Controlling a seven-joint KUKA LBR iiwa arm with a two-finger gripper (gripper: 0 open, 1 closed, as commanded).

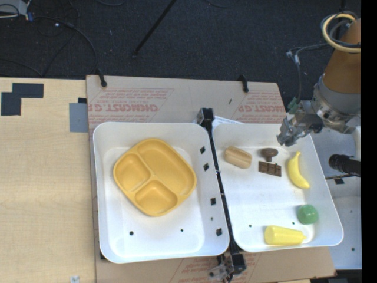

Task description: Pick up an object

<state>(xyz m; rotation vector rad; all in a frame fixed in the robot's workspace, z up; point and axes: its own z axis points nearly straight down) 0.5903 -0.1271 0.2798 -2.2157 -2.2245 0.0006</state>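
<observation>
The right bin (330,240) holds a tan bread roll (238,157), a brown mushroom-like piece (269,154), a dark chocolate bar (270,168), a yellow banana (297,171), a green round object (307,214) and a yellow wedge (284,235). My gripper (288,135) hangs over the bin's far right corner, above and just left of the banana's top end. Nothing shows between its fingers.
The left bin (118,240) carries a yellow divided plate (154,175). A black divider (215,181) runs between the bins. The arm's orange band (344,52) and grey wrist (336,102) stand at the right edge. Cardboard (165,102) lies behind the bins.
</observation>
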